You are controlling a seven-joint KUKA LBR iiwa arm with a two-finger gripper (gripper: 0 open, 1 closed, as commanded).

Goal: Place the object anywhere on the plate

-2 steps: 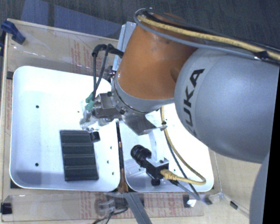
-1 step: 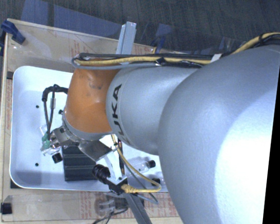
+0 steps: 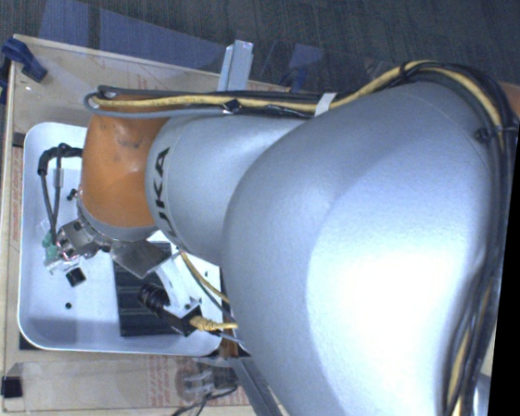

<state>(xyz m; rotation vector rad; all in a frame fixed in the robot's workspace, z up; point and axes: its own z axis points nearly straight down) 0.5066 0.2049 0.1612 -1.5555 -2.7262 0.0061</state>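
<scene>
Grey arm (image 3: 347, 259) covers most of the worktop (image 3: 90, 388), hiding one bin entirely. Its orange band (image 3: 119, 172) hangs over the left bin (image 3: 30, 223). Whether the jaws are wide or narrow, I cannot tell. Object and plate cannot be made out.

The grey arm (image 3: 347, 259) swept in from the right and covered most of the bench (image 3: 81, 387), its orange band (image 3: 115, 172) hanging over the left white bin (image 3: 28, 316). A dark flat object (image 3: 141, 310) lay near that bin's front edge, beneath the wrist.
</scene>
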